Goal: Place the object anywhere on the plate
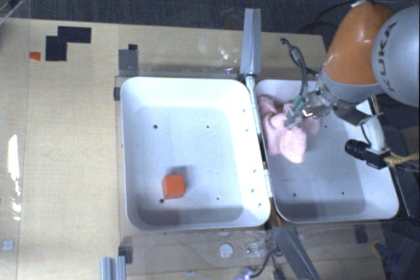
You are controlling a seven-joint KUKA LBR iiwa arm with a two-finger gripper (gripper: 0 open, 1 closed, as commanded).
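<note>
Gripper point(295, 113) over pink plush point(283, 134) in right bin point(341, 203), jaws' state unclear; orange block point(174, 186) in left bin point(190, 101).

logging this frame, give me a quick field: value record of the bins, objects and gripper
left bin: holds an orange block near its front
right bin: holds a pink soft object by its left wall
gripper: over the pink soft object's upper part, finger state unclear
arm: reaches in from the right
plate: none identified
</note>
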